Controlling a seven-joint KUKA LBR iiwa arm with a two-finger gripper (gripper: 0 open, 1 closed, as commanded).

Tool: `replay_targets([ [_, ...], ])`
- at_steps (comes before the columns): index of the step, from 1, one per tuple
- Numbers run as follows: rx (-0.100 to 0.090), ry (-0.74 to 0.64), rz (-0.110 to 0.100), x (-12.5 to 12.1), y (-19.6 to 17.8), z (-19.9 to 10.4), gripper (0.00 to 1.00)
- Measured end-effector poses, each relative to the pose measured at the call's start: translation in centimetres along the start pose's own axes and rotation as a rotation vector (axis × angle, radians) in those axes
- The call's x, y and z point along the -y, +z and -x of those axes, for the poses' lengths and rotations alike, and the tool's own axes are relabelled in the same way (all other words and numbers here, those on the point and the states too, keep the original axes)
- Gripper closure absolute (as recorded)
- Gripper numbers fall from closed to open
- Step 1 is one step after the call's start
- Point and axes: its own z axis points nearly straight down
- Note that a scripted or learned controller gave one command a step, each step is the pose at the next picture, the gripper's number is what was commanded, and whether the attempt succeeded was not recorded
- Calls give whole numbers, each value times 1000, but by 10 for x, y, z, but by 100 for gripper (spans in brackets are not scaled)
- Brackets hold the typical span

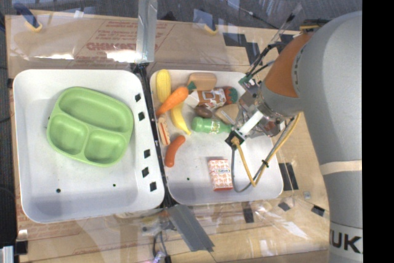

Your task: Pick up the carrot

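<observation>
Orange and tapered, with a small green top, the carrot (173, 100) lies in the right bin (197, 189), in its upper left part, near the wall that divides the two bins. It rests at a slant, the green end pointing to the upper right. A yellow piece (162, 84), perhaps a corn cob, is just beside it on the upper left. A banana (181, 121) lies just below it, touching or almost touching. Lower in the same bin there is a red sausage (174, 149). A green can (206, 125) lies near the middle, and a small printed box (220, 173) lies toward the bottom.

The gripper (251, 109) is over the right side of this bin, above a heap of brown toy food. The green can and other pieces lie between it and the carrot, so the two are well apart. From this slanted view, whether the pincer is spread or pressed together cannot be told, because the wrist and cables cover it. Nothing orange is seen at it.

As a judgement, the task is at its beginning. The carrot is not grasped and not lifted, and the arm is not yet over it. What is left is almost everything: to move toward the upper left of the bin, to come down on the carrot between its close neighbours, to close, and to lift. The left bin (24, 84) holds a green divided plate (91, 126) and has no part in this.
</observation>
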Motion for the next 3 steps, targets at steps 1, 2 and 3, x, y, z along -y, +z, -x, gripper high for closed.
replay_targets([
  [1, 1, -71, 0, -29, -94, -43, 100],
  [2, 10, 130, -10, 32, -22, -72, 100],
  [3, 0, 62, 2, 14, -151, -49, 100],
])
